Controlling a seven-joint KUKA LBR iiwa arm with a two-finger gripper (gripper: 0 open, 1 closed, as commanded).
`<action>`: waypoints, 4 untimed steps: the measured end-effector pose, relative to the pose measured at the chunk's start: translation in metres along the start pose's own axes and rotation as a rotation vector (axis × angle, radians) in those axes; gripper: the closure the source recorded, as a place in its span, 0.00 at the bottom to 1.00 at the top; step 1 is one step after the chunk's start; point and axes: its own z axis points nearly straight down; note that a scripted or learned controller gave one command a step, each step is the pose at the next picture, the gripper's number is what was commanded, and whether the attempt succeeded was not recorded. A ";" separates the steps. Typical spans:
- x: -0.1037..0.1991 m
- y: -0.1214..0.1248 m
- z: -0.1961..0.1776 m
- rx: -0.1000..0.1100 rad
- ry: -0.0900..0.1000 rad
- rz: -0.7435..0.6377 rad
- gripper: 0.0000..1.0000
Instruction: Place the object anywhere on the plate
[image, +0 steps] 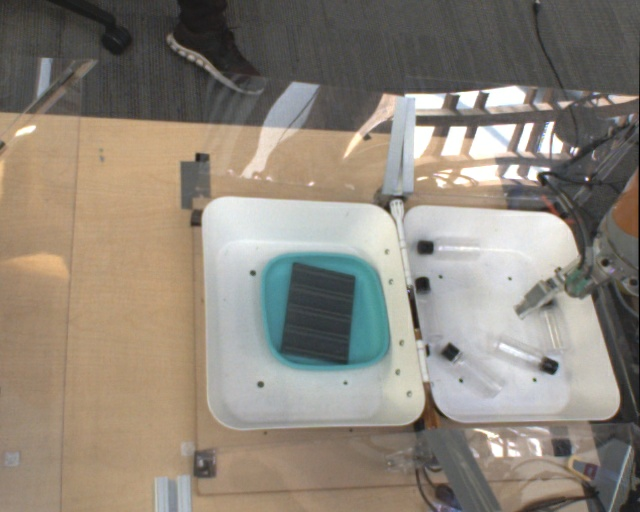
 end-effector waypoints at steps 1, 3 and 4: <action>0.104 -0.007 -0.018 0.002 0.003 0.021 0.00; 0.038 -0.040 -0.044 0.000 -0.001 0.010 0.00; 0.112 -0.003 -0.007 0.003 0.003 0.013 0.00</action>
